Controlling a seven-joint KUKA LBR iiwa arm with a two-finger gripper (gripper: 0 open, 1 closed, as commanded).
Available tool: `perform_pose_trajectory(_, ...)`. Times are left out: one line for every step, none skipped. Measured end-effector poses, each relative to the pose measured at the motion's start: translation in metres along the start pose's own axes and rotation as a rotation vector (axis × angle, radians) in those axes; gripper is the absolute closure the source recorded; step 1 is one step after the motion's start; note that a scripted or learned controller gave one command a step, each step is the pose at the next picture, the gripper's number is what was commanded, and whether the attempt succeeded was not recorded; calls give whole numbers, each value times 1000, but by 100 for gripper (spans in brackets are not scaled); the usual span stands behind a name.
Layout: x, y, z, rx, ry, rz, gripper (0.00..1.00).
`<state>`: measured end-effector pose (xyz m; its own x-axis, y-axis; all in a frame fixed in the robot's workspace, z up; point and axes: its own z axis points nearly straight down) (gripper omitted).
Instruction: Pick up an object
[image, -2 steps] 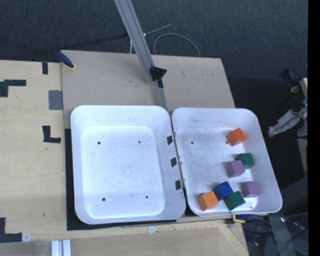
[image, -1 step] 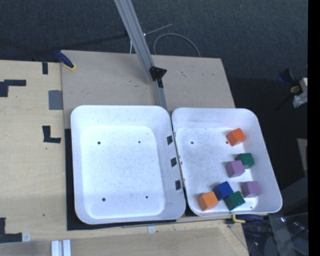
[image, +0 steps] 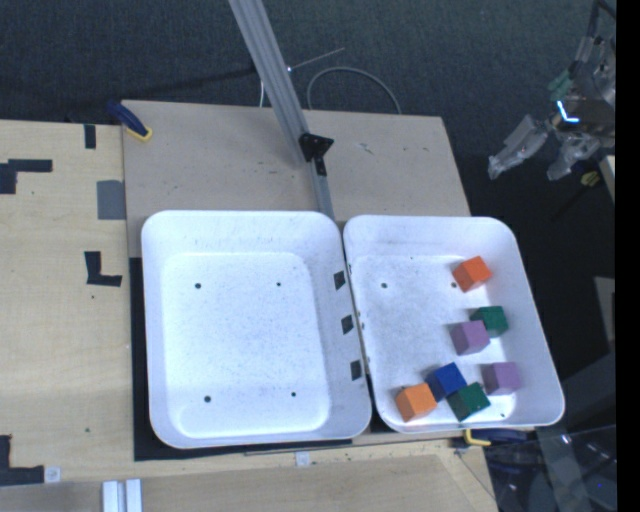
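The gripper (image: 540, 150) hangs at the upper right, off the bench and well away from both bins, fingers spread wide and holding nothing. Down in the right bin (image: 425, 232) sit the blocks: an orange block (image: 471, 272) near the top, a green block (image: 490, 319) touching a purple block (image: 468, 336) below. The left bin (image: 160, 232) lies on the wooden bench (image: 220, 150) over dark floor.

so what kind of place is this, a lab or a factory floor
Most likely a robotics lab test bench. Two shallow white bins sit side by side on a plywood bench, small coloured blocks lie in the right bin, and the robot's hand hangs off the bench's right edge.
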<state>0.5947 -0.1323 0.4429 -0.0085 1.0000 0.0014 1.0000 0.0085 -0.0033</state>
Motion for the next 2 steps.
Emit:
perform_pose_trajectory(22, 13, 13, -1, -2, 5, 0)
perform_pose_trajectory(126, 31, 76, 2, 1, 0, 0)
